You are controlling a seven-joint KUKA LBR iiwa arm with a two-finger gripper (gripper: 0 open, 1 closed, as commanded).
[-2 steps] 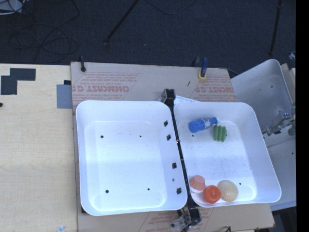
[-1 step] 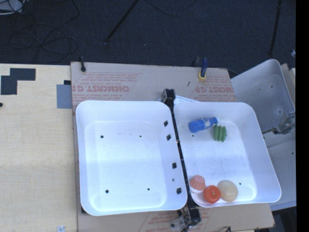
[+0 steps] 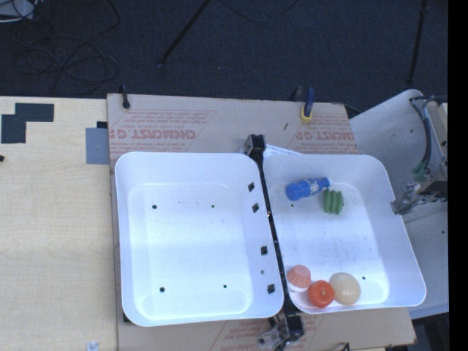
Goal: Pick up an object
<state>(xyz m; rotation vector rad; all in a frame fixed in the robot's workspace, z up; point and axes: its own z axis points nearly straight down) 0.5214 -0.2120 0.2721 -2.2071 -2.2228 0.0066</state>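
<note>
The right bin (image 3: 398, 269) holds several objects. A blue bottle (image 3: 306, 188) lies on its side near the back, with a green ribbed object (image 3: 333, 201) just right of it. At the front sit a pink round piece (image 3: 298, 276), a red-orange ball (image 3: 320, 293) and a cream ball (image 3: 345, 287), close together. My gripper (image 3: 406, 200) is a small grey part at the view's right, just outside the right bin's right rim and apart from every object. Nothing is seen held in it.
The left bin (image 3: 128, 196) stands beside the right one, with a black divider strip (image 3: 265, 218) between them. Both rest on a cardboard sheet (image 3: 219, 126) on the wooden bench. A blue and yellow clamp (image 3: 308, 105) grips the cardboard's back edge.
</note>
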